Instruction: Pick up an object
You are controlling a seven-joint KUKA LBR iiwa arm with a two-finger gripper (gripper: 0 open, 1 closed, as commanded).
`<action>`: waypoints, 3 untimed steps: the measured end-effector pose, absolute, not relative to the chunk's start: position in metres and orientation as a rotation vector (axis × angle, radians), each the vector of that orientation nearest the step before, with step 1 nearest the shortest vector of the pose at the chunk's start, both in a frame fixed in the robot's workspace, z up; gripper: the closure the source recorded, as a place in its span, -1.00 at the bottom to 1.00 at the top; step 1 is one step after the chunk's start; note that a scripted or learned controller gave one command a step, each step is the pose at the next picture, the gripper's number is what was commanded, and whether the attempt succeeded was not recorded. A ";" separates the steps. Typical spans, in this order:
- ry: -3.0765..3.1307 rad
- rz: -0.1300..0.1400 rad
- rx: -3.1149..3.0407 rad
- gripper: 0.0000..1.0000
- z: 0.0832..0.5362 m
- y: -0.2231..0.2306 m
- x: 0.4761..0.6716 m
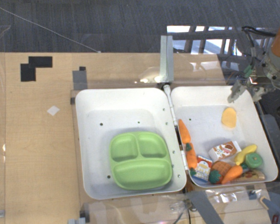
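Note:
My gripper (246, 94) hangs over the far right corner of the right bin (200, 106), open, with nothing between its fingers (234, 94). A flat yellow-orange piece (229, 117) lies just below it on the bin floor, apart from it. Toy food is heaped in the bin's near right corner: a small white and red carton (224, 150), a banana (245, 154), a green round piece (254, 161), an orange carrot (232, 173) and a brown piece (221, 166). Two more carrots (184, 132) (191, 156) lie along the bin's left wall.
The left bin (98, 116) holds a green divided plate (140, 159) toward its near side. A metal post (166, 56) stands behind the seam between the bins. A metal rack (211, 42) lies behind the right bin.

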State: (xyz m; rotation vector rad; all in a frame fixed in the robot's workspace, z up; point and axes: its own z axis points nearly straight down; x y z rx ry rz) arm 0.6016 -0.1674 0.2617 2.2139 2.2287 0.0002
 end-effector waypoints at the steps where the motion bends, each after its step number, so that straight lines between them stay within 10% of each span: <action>1: 2.244 -0.002 2.202 -1.00 0.164 -0.115 0.570; 3: 2.208 0.001 2.234 -1.00 0.157 -0.163 0.596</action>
